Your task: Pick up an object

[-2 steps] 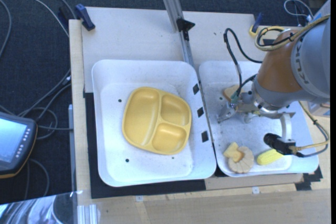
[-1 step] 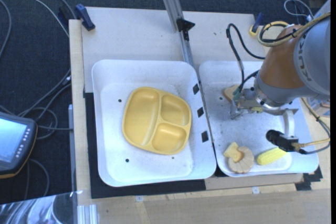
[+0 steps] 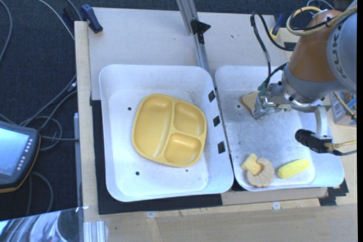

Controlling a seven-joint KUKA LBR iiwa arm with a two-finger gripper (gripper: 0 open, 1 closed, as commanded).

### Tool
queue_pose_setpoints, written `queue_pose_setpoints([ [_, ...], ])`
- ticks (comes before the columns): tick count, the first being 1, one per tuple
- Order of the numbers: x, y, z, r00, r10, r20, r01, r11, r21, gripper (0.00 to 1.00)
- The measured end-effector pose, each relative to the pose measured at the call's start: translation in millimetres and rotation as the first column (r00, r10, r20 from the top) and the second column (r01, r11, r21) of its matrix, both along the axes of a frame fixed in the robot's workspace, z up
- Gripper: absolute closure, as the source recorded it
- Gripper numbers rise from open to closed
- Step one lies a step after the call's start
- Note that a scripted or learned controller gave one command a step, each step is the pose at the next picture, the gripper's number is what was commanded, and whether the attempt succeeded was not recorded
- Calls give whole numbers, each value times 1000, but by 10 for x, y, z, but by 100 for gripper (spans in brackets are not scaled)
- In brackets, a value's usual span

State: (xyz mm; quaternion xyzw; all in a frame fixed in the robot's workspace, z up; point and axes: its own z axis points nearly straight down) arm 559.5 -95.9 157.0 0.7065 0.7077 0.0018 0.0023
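Toast, a tan wedge, lies near the far left of the right bin, touching or just beside the claw (whether it is spread or pressed together we cannot tell). We judge the piece light, stiff and thin, best pinched across its edges. Corn and a round biscuit-like piece sit well apart at the near rim. The left bin holds a yellow tray; both bins rest on a pale bench.

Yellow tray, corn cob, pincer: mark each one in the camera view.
yellow tray (image 3: pixel 169 130), camera view, on the ridge between its compartments.
corn cob (image 3: pixel 294 168), camera view, middle of the cob.
pincer (image 3: pixel 260 109), camera view, between its fingertips.
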Motion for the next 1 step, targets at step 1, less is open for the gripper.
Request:
queue_pose_setpoints([
  [1, -39, 55, 470, 1000, 0, 1, 0, 1000, 0, 100],
])
